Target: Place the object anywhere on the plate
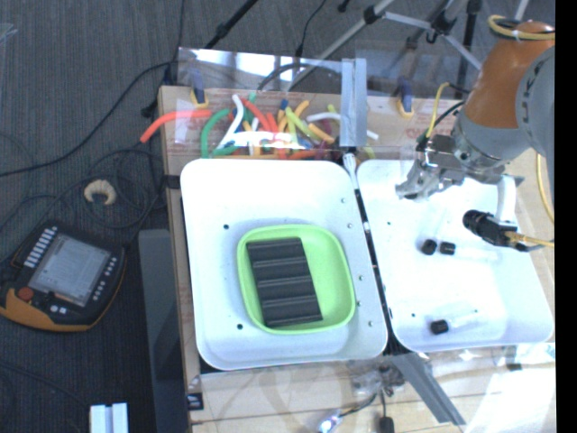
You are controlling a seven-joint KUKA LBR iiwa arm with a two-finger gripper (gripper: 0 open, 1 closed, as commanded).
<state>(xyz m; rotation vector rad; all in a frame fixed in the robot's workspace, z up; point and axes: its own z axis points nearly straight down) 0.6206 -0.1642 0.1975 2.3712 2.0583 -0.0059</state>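
The dark ridged object (284, 281) already lay on the green plate (338, 273) in your left bin (207, 242). Your gripper (416, 186) hovered over the right bin (505, 305); whether it was open or shut, you could not tell.

The wooden tabletop (270, 395) carries two shallow white bins side by side — the left bin (207, 242) and the right bin (505, 305), their inner edges nearly touching — with a tangle of coloured tubes (261, 126) lying along its far edge behind the left bin.
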